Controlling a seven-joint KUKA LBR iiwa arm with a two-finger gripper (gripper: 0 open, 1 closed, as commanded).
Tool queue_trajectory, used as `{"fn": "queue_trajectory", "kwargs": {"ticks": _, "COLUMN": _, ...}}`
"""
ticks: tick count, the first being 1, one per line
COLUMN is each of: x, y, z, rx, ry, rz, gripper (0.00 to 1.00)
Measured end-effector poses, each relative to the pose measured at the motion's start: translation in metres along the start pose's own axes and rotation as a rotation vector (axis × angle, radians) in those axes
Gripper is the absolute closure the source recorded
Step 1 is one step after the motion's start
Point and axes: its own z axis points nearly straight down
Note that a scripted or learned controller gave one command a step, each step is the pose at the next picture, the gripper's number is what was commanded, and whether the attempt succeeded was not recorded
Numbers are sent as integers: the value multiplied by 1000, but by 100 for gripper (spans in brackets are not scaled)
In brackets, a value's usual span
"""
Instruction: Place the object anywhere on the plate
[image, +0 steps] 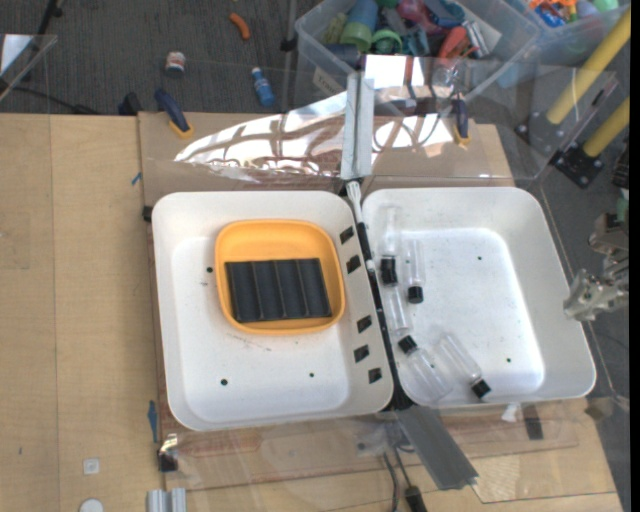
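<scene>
Fixed camera above bench, slanted downward, both white bins in frame

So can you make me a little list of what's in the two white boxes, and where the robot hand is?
left bin: holds an orange plate
on the plate: a black ribbed block, lying flat
right bin: several clear bottles with black caps, along its left side
gripper: at the right bin's right edge
task: the bottles aren't on the plate

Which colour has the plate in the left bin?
The plate is orange-yellow, with a dark ribbed object on it; camera view.
</scene>
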Motion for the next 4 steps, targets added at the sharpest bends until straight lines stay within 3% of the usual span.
{"fn": "queue_trajectory", "kwargs": {"ticks": 1, "x": -28, "y": -83, "z": -31, "rx": 3, "ry": 0, "rz": -135, "gripper": 100}}
{"fn": "queue_trajectory", "kwargs": {"ticks": 2, "x": -41, "y": -129, "z": -47, "rx": 4, "ry": -1, "rz": -320, "gripper": 100}}
{"fn": "queue_trajectory", "kwargs": {"ticks": 3, "x": -49, "y": -126, "z": -173, "rx": 3, "ry": 0, "rz": -497, "gripper": 100}}
{"fn": "queue_trajectory", "kwargs": {"ticks": 4, "x": -48, "y": -127, "z": -190, "rx": 4, "ry": 0, "rz": -703, "gripper": 100}}
